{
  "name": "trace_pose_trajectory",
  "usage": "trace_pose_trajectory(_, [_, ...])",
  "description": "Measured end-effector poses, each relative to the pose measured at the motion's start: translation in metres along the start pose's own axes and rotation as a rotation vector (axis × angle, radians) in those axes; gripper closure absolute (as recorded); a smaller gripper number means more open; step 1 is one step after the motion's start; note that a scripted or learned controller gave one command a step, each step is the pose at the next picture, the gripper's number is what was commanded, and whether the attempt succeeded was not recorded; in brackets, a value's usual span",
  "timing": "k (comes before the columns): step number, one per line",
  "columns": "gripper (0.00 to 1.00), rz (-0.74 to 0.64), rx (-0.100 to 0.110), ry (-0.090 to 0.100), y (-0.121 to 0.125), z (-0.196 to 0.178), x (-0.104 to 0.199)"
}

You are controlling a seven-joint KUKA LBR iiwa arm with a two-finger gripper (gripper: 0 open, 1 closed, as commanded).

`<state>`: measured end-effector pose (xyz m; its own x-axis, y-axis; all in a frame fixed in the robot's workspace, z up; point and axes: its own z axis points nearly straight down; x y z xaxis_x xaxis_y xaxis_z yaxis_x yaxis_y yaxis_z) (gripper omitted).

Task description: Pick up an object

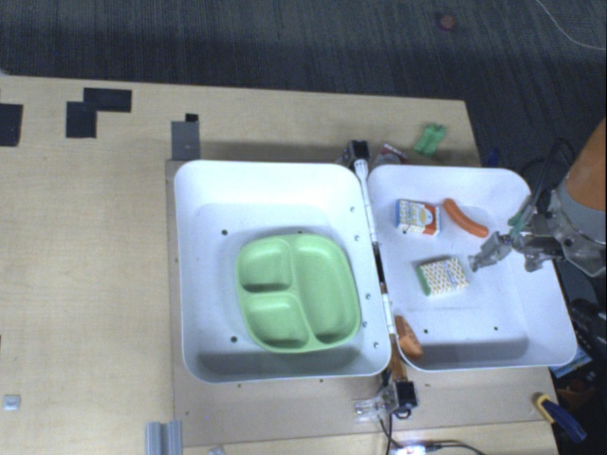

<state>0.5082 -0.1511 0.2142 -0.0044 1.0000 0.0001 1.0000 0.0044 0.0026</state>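
Over the right bin (545,344), the pincer (501,248) hangs with its 2 fingers spread, gripping nothing. Just beside it lies a dotted sponge (443,276); a small carton (415,217) and sausage (466,218) sit nearby. Left bin (199,254) holds a green tray (297,291).

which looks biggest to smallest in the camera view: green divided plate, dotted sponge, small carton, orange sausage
1. green divided plate, by far the largest
2. dotted sponge and small carton, which look about alike, so I won't rank them
3. orange sausage, as long but much thinner
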Motion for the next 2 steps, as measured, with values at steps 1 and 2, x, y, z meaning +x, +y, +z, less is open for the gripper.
trace_pose_trajectory(1, [0.00, 0.001, -0.007, -0.001, 0.025, 0.127, 0.033])
trace_pose_trajectory(2, [1.00, 0.002, -0.010, -0.001, 0.026, 0.117, 0.033])
